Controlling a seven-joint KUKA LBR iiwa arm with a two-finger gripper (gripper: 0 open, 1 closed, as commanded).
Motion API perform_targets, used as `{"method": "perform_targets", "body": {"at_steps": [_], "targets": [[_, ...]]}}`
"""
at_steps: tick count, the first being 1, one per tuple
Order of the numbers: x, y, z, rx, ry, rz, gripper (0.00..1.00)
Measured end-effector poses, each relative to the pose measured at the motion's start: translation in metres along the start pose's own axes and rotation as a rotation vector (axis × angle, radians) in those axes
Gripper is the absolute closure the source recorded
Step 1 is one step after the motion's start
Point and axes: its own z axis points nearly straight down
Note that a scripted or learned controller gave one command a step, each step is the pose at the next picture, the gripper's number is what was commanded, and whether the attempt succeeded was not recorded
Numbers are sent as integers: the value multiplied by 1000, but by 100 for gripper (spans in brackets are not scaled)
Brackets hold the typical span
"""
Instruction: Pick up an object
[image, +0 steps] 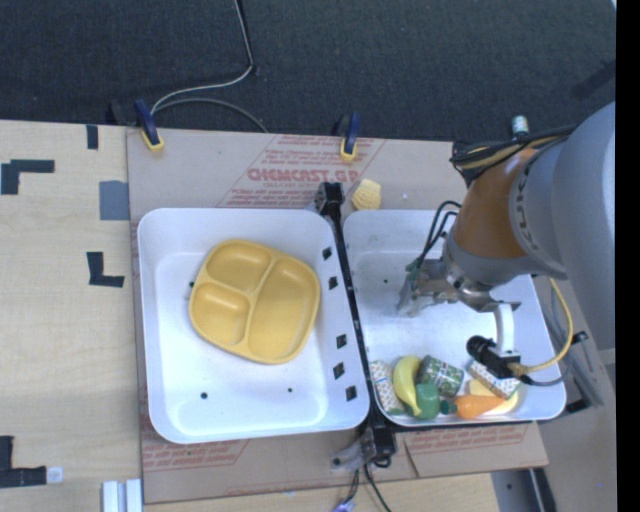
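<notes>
We see the bench (60, 330) carrying 2 white bins side by side on a cardboard sheet (290, 170) that is clamped at its far edge, presumably so nothing slides as the arm works. The arm (530, 200) reaches in from the right and bends down over the right bin (380, 245), its bulk covering that bin's far right corner. The left bin (165, 400) holds 1 yellow tray (255, 300), tilted a little and sitting toward the far edge, near the divider between the bins; it looks too broad and flat for a 2-finger grab, so we judge it an unlikely target. The gripper (412, 300) hangs low over the bare middle of the right bin, nearer the divider than the right wall, and nothing shows between its tips; we cannot tell whether it is spread or closed. The small things lie heaped along the right bin's near edge: a banana (404, 382), a green piece (428, 400), a can (440, 374) and an orange piece (478, 405), touching one another. The gripper is well apart from that heap, so we judge a pick not yet made.
</notes>
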Motion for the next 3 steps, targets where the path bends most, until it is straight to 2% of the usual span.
{"method": "perform_targets", "body": {"at_steps": [1, 2, 3], "targets": [[90, 72, -88, 3, 2, -2, 100], [119, 32, -88, 6, 1, 0, 100], [175, 34, -103, 7, 2, -1, 100]]}}
